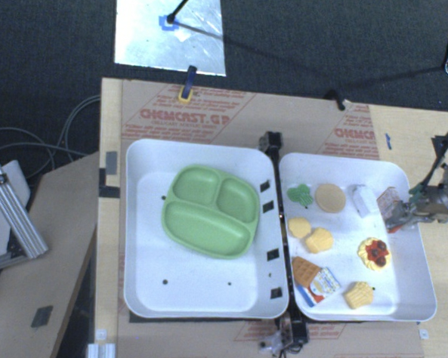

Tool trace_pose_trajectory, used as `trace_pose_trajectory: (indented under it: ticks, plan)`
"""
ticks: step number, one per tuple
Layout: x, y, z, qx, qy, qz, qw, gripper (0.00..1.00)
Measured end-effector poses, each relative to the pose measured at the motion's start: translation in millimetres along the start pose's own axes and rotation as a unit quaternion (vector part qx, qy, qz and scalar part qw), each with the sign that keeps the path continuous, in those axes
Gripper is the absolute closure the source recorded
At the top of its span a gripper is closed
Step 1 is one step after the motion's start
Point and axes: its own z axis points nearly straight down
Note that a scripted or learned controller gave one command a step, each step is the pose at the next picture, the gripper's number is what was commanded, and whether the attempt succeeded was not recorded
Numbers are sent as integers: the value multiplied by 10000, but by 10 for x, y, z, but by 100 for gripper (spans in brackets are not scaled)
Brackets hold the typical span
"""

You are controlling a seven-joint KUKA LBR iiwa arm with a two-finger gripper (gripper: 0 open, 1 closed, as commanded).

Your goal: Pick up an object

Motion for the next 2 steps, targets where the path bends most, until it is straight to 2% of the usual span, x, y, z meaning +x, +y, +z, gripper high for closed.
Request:
trace_pose_trajectory:
  ticks: [1,2]
  plan:
    - [437,159,62,5,11,-21,10000,100]
    - [1011,375,104,2,16,-33,10000,100]
